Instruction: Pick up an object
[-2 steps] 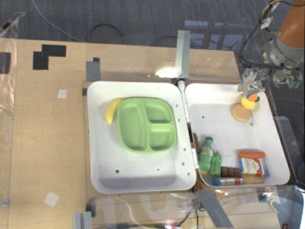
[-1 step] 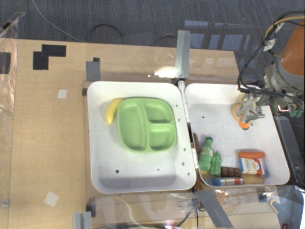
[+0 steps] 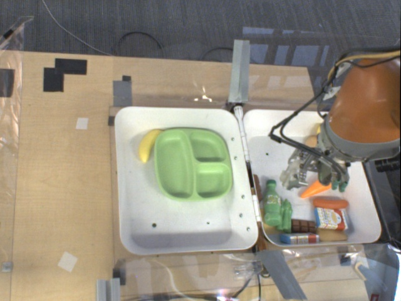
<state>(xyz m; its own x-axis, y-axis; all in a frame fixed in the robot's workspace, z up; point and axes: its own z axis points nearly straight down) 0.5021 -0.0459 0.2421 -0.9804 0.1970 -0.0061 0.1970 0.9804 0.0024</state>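
Observation:
My gripper [image 3: 316, 175] hangs low over the middle of the right bin [image 3: 266, 127], below the arm's orange band [image 3: 366, 102]. An orange carrot [image 3: 313, 189] lies directly under it, touching or nearly touching it. To the left of the gripper lies a green bottle [image 3: 272, 204]. Toward the near right corner sits a small carton with a red top [image 3: 329, 217]. A brown chocolate bar [image 3: 305, 226] and a blue marker [image 3: 299, 237] lie along the bin's near edge. The arm hides the bin's right rear part.
The left bin [image 3: 135, 221] holds a green divided plate [image 3: 188, 165] with a yellow banana [image 3: 146, 144] at its left edge. A metal divider [image 3: 239, 80] rises between the bins at the back. Black cables [image 3: 294, 121] loop off the arm.

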